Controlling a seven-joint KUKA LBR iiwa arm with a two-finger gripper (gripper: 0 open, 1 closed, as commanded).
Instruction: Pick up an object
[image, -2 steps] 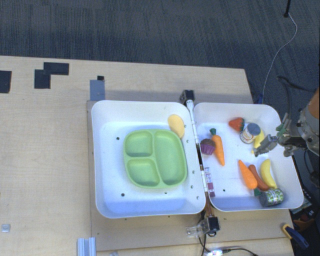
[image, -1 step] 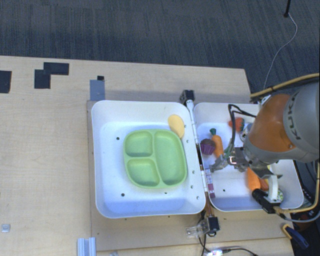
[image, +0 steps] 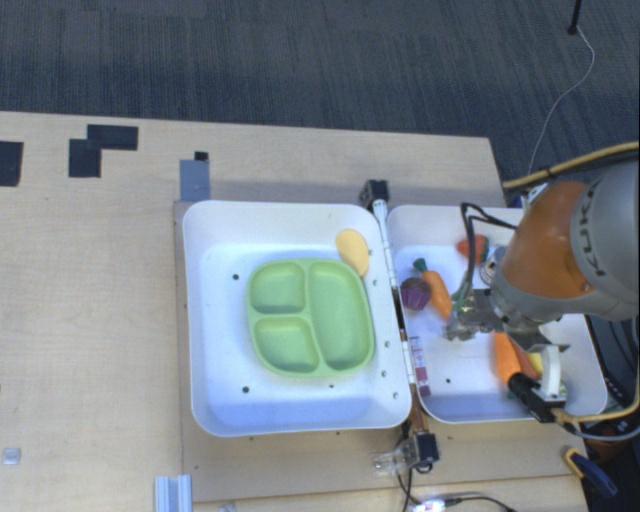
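No legible text, brand, no. or sign anywhere. Arm's grey shell (image: 612, 225) at the right edge carries part of some dark lettering, cut off by the frame, can't be read. Small strip (image: 417, 364) on the rim btw the two bins has reddish marks, too small/blurred to make out.

I see a wooden bench (image: 90, 330) under dark carpet (image: 300, 60). Black squares (image: 100, 148) mark its upper left, and a grey block (image: 195, 180) stands nearby.
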